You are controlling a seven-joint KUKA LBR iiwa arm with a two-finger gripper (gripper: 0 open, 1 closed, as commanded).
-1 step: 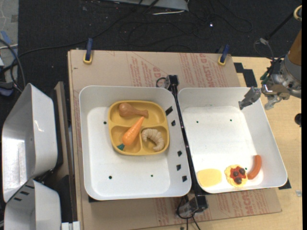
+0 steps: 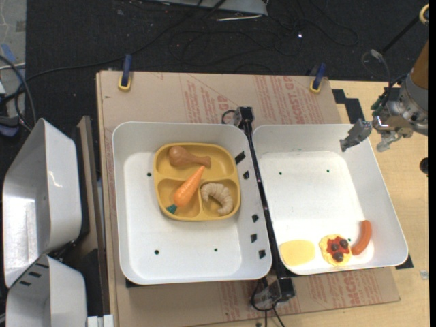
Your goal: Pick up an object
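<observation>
Two white bins, arm cut off at right edge, gripper (image 2: 373, 133) fingers spread apart, holding nothing, above right bin's (image 2: 306, 182) far right corner, sausage (image 2: 362, 238) well apart, near right corner.

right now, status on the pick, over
End effector over right bin's far right corner, holding nothing. Sausage, pizza slice, yellow disc at near edge, untouched. Nothing in the way.

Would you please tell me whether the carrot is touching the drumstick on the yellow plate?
Apart. The camera view shows the carrot and drumstick in separate compartments of the yellow plate, with a raised divider between them.
</observation>
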